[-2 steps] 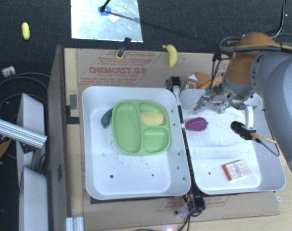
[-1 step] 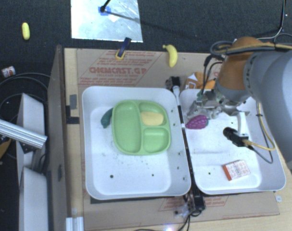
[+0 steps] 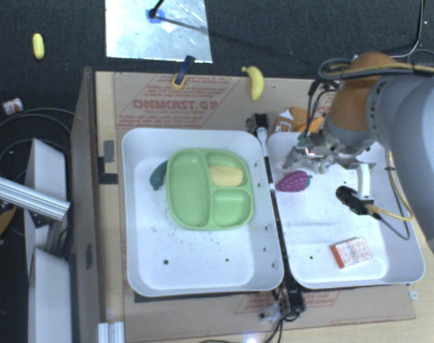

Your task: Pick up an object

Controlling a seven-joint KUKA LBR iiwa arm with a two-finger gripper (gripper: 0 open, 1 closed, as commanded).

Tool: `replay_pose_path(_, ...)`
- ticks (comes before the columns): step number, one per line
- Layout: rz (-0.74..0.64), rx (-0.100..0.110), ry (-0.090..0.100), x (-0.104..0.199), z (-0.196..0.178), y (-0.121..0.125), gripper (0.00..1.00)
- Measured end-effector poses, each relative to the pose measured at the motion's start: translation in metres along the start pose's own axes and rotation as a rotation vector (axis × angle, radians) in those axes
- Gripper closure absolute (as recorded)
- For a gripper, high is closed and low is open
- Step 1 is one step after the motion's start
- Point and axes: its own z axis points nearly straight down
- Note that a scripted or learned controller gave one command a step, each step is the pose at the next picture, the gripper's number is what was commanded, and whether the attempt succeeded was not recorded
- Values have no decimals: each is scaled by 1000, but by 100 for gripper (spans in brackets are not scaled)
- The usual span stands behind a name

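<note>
While the arm reaches in from the right:
Pincer (image 3: 311, 157): low in the right bin (image 3: 388, 266); finger state unclear.
Purple grapes (image 3: 292, 182): just below-left of pincer.
Orange box (image 3: 351, 252): well below.

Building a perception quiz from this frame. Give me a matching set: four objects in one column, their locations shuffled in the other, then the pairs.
Things:
1. green divided plate
2. purple grape bunch
3. orange-and-white box
4. banana

Places:
A. cardboard behind the bins
B. right bin, near front
C. left bin, middle
D. right bin, near its left wall

Pairs: 1-C, 2-D, 3-B, 4-A
</note>
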Motion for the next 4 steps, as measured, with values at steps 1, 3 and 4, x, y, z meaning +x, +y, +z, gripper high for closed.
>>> replay_pose_path(1,0,4,0,4,1,-10,0)
replay_pose_path(3,1,6,1,-3,-3,-7,0)
replay_pose_path(4,-6,-1,1,11,0,20,0)
